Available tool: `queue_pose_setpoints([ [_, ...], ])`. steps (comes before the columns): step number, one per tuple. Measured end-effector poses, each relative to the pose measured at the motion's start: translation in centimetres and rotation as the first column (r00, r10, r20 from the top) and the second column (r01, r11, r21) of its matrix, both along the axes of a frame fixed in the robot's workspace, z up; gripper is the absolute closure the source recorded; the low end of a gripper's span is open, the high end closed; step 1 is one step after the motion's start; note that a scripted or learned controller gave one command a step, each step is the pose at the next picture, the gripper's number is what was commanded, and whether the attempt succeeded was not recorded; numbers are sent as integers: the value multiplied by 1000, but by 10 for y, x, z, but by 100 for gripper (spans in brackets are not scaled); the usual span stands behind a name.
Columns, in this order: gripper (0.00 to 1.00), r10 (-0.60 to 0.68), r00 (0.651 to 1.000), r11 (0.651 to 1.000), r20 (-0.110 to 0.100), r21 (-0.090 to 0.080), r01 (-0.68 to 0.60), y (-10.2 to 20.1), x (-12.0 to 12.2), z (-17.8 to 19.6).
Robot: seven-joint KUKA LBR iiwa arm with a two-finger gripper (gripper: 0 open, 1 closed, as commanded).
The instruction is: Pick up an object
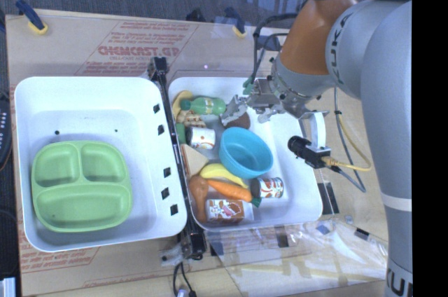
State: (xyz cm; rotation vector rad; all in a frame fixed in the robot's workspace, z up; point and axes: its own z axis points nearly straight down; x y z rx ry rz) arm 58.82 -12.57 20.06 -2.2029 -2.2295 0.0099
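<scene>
I see the gripper (241, 108) low over the far part of the right bin (297, 201), reaching in from the right below the arm's orange band (311, 36). From this angle I cannot tell how its jaws stand, and I see nothing caught in them.

The things to pick from are crowded along the left side of that bin. Just left of the gripper lies a green bottle (205, 106) with a yellow piece (181, 101) beside it at the far-left corner. A brown rounded thing (239, 120) sits right under the gripper. Nearer to me a blue bowl (246, 153) stands upright, and a small can with a white label (201, 139) lies to its left. A banana (222, 173) rests against the bowl's near edge, with a carrot (228, 189) just beyond it, then a red-labelled can (270, 188) on its side to the right. A flat red-and-white packet (222, 210) lies against the near wall.

In the left bin (42, 96) I see a green divided plate (82, 185) towards the near-left corner, well apart from everything else.
</scene>
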Motion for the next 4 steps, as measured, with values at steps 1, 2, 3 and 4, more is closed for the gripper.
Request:
queue_pose_setpoints([
  [1, 0, -207, 978, 978, -2, -7, 207, 5, 62, -106],
  [2, 0, -373, 928, 928, 7, -3, 373, 19, -33, -106],
  [3, 0, -526, 850, 851, 23, 3, 526, 31, -106, -105],
  [4, 100, -512, 859, 859, 9, -2, 512, 32, -108, -98],
])
